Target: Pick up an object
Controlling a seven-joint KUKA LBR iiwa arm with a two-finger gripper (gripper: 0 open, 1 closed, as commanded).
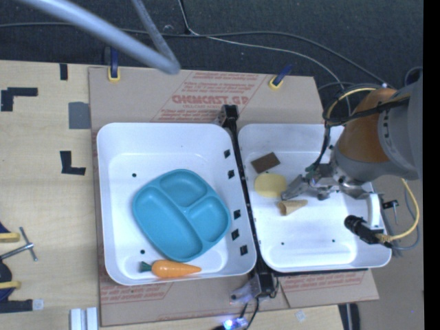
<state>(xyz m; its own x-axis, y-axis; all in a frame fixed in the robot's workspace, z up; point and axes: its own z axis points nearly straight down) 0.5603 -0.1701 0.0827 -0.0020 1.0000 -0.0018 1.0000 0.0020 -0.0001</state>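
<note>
In the right bin [309, 253] lie a brown block [265, 162], a pale yellow round piece [269, 183] and a small tan wedge [293, 206]. My gripper [293, 192] reaches in from the right and hangs low over the bin, its fingers open, one fingertip near the yellow piece and the other just above the tan wedge. Nothing sits between the fingers. The left bin [117, 150] holds a blue divided plate [180, 214] and an orange carrot [173, 269] by its front wall.
The grey arm with its orange band [368, 133] covers the right bin's right side. A black divider [237, 184] runs between the bins. Cables [385, 232] loop at the right rim. A grey pole [89, 23] crosses the upper left.
</note>
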